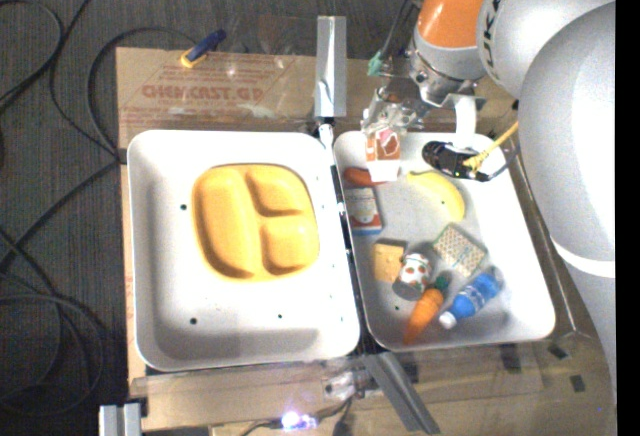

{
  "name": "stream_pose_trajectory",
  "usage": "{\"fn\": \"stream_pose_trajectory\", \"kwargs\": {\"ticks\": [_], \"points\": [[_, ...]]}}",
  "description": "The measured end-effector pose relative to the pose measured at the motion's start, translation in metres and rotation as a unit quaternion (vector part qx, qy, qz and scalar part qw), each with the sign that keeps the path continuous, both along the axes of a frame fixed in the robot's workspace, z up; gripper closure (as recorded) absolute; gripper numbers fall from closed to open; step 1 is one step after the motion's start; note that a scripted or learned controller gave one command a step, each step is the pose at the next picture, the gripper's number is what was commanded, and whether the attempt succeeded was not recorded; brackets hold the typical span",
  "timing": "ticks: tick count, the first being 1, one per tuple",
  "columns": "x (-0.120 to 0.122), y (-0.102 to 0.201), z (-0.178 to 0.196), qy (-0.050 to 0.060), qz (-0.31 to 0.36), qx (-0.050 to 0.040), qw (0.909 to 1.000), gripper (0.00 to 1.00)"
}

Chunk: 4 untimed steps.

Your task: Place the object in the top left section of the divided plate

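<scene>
Tool (385, 127): at right bin's (530, 254) 11 o'clock, we think pinching small carton (384, 144)
Divided plate (257, 220): bare; placing left

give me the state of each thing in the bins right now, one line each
yellow divided plastic plate: flat in the left white bin, sections bare
small red and white carton: upright, under the gripper
orange toy carrot: lying in the right white bin
blue plastic bottle: lying on its side
yellow banana: lying flat
</scene>
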<state>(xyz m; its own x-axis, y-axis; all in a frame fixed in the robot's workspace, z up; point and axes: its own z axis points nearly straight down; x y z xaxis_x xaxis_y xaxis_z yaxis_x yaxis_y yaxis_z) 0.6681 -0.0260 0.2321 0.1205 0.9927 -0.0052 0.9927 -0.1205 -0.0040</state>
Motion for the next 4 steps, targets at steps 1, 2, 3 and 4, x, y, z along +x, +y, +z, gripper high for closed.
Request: {"fn": "stream_pose_trajectory", "kwargs": {"ticks": [1, 2, 3, 4], "points": [[-0.007, 0.074, -0.047, -0.003, 0.021, -0.0001, 0.9998, 1.00], [-0.058, 0.126, -0.050, 0.001, 0.130, 0.0027, 0.9915, 1.00], [-0.128, 0.063, -0.050, 0.000, 0.230, 0.0034, 0.9732, 1.00], [-0.179, -0.013, -0.050, 0.000, 0.229, 0.0035, 0.9735, 1.00]]}}
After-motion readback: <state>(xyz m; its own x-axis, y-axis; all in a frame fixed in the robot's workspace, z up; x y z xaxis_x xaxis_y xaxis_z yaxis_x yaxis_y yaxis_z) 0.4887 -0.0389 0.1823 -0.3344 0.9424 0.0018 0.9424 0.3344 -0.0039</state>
